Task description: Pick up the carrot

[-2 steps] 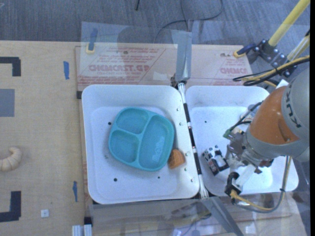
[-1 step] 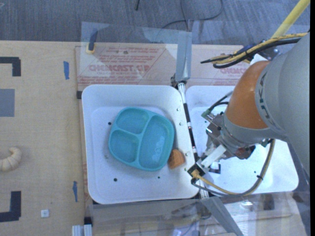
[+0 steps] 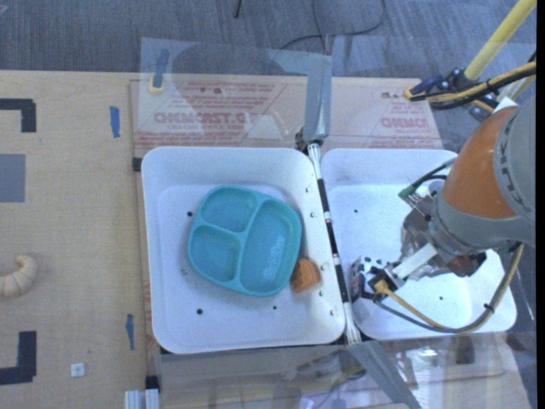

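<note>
The carrot (image 3: 305, 274) is a short orange piece in the left bin (image 3: 170, 177). It lies against the lower right edge of a teal divided plate (image 3: 245, 239), close to the wall between the two bins. My gripper (image 3: 415, 239) hangs under the orange-banded wrist over the left half of the right bin (image 3: 375, 173). It is to the right of the carrot, across the dividing wall. The wrist hides its tips.
The teal plate takes up the middle of the left bin. A pale curved object (image 3: 17, 276) lies on the bench at the far left. Clear plastic sheets (image 3: 230, 83) stand behind the bins. Yellow cables (image 3: 477, 79) run at the upper right.
</note>
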`<state>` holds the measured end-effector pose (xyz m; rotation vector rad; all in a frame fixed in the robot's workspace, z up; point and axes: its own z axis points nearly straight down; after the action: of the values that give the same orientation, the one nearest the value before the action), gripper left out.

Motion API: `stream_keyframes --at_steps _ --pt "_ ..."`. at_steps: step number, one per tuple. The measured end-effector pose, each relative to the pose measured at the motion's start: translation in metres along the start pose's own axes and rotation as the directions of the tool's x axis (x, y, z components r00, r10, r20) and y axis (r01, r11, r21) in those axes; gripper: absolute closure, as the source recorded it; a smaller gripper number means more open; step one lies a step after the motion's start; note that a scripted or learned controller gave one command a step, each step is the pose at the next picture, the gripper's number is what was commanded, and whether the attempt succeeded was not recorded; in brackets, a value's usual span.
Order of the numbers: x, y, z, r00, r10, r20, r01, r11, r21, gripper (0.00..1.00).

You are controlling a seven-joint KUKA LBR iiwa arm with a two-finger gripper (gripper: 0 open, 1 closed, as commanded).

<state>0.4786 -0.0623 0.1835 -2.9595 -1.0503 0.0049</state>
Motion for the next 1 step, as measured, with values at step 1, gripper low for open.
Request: stream_keyframes --at_steps 1 --pt "-0.0003 0.0010 0.0000 0.888 0.459 0.001 -0.459 0.888 0.001 1.00"
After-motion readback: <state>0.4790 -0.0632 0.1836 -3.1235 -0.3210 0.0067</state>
